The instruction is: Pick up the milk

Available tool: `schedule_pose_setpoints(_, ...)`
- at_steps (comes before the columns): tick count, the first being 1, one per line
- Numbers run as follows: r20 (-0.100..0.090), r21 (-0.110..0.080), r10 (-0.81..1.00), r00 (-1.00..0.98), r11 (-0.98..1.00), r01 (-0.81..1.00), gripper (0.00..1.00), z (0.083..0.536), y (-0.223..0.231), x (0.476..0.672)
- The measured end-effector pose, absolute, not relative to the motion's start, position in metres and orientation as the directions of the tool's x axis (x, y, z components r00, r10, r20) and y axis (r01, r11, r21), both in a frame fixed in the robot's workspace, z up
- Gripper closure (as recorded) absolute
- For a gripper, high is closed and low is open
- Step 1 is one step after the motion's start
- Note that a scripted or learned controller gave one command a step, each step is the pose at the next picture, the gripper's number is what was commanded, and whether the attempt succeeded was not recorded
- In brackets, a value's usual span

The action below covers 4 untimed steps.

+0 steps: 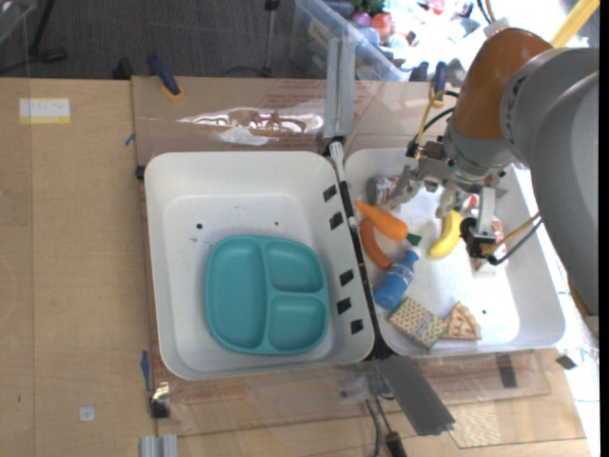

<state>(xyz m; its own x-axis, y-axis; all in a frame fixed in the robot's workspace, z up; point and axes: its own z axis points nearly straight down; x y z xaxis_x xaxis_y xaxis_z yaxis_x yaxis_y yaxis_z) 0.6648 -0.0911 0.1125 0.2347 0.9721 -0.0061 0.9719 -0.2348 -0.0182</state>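
Bulky grey arm (pixel 571 103) with smooth rounded casing, broad orange band (pixel 490 69) curving above the wrist, grey ring (pixel 476 150) beneath it, thin dark cables (pixel 428 122) beside the wrist, pale metal gripper (pixel 447 193) at the tip

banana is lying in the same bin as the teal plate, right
Not quite. The camera view shows the banana lying in the other bin, on the view's right, near the carrot. The teal plate lies in the bin on the view's left.
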Motion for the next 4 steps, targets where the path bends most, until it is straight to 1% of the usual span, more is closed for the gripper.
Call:
schedule_pose_setpoints(1,0.002,0.011,0.985,0.174,-0.174,0.985,0.00,0.091,-0.095,0.611)
schedule_pose_setpoints(2,0.001,-0.001,0.998,0.068,-0.068,0.998,0.00,0.139,-0.165,0.492)
schedule_pose_setpoints(3,-0.001,0.012,0.995,0.102,-0.102,0.995,0.00,0.089,-0.100,0.483)
schedule_pose_setpoints(4,-0.003,0.018,0.994,0.111,-0.111,0.994,1.00,0.100,-0.104,0.483)
